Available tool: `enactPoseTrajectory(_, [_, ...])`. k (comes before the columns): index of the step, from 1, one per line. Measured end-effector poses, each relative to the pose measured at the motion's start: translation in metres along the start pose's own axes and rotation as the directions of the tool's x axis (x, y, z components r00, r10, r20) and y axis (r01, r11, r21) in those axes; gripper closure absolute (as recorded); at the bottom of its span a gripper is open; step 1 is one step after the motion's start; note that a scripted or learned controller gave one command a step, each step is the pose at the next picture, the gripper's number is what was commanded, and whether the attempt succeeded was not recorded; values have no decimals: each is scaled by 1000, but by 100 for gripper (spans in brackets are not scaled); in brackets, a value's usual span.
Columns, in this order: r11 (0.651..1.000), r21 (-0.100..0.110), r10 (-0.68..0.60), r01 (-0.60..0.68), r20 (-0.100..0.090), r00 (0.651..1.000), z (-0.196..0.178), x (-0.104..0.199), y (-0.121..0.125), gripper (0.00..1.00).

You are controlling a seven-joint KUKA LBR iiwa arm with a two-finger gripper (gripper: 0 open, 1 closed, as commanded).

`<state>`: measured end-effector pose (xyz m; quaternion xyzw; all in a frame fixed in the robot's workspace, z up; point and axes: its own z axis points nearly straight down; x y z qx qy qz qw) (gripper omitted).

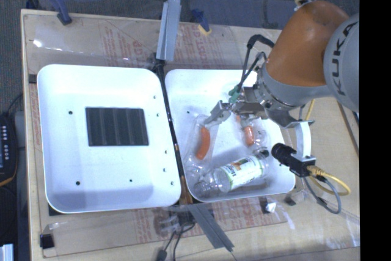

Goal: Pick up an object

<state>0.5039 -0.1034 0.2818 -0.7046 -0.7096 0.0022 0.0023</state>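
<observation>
Two shallow white bins sit side by side on a wooden bench, seen from above at a slant. The right bin (183, 85) serves as the landmark for everything here. Directly to its left, touching along a dark seam, is the left bin (61, 131), which has a dark ribbed rectangular panel (116, 126) set in its floor. A grey robot arm with a large orange band (302, 43) reaches over the right bin's far right corner. Its gripper (235, 108) hangs above the middle of the right bin, a little toward the far side; whether its jaws are spread or pressed together cannot be told from this angle, and nothing can be seen between them. Inside the right bin, near its front wall, a clear plastic bottle with a green and white label (235, 174) lies on its side. Left of centre in the same bin is an orange, carrot-like object (204, 142), lying inside crinkled clear plastic. A second, smaller orange object (248, 134) lies just below the gripper, right of centre. A black cylindrical part (287, 156) on the arm overhangs the right bin's front right corner.
</observation>
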Motion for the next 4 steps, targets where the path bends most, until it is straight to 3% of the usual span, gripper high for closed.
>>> enactPoseTrajectory(1, [989, 0, -148, 148, 0, 989, 120, -32, 30, 0])
enactPoseTrajectory(2, [998, -7, -60, 60, 1, 998, 176, -35, 38, 0])
enactPoseTrajectory(3, [998, -8, -67, 67, 1, 998, 166, -34, 39, 100])
enactPoseTrajectory(4, [996, -3, -90, 90, 0, 996, 80, 14, 94, 100])
